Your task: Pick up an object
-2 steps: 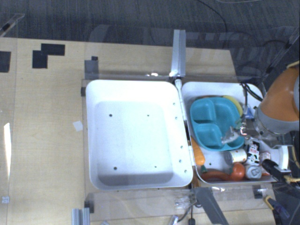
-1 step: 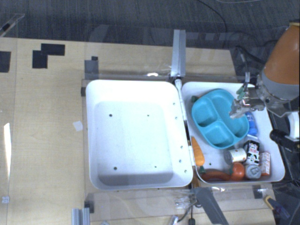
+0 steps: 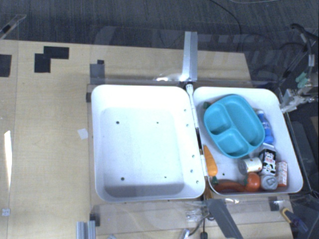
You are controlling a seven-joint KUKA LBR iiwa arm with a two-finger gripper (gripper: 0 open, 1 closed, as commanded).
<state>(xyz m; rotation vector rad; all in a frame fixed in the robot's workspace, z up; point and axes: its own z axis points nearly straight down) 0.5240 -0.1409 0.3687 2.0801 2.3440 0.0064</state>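
The right bin holds the objects. A turquoise divided plate lies tilted across its middle. Behind the plate's right edge a blue bottle pokes out. An orange carrot lies along the bin's left wall. Along the front wall sit a dark red long piece, a red round item and a grey round lid. A small white cup, a black-and-white figure and a red packet crowd the front right corner.
The left bin stands beside the right one, sharing a middle rim. A metal post rises at the back between them. Cables and fittings hang at the right edge. A grey bracket juts out at the front.
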